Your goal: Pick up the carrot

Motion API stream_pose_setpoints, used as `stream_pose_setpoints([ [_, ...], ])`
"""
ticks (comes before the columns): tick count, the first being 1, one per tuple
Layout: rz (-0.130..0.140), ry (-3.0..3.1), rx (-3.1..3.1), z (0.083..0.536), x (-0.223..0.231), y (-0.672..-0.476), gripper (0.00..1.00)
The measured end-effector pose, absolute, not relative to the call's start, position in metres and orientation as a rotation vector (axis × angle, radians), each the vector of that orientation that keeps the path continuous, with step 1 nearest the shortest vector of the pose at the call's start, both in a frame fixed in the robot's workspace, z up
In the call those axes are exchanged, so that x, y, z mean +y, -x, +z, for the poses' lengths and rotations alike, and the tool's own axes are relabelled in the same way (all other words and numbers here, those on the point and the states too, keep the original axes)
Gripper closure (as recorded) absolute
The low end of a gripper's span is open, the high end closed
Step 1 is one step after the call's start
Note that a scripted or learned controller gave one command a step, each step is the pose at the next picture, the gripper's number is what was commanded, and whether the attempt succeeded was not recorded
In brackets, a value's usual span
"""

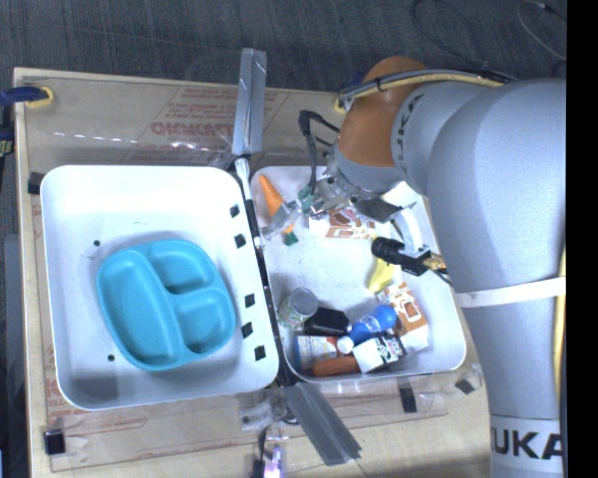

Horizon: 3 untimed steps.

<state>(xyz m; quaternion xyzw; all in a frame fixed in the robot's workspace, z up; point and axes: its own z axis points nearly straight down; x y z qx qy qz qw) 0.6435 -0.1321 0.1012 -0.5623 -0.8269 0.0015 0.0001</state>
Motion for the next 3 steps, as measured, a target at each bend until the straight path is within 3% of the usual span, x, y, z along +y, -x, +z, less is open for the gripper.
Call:
stream_pose_setpoints([
  [1,-0.002,1.764,-2.608,0.109,-0.129,-0.645,1.00],
  [2,0.001,1.935,-2.475,0.129,-0.146,-0.645,1.00],
  [3,0.002,2.099,-2.335,0.180,-0.130,-0.657,1.00],
])
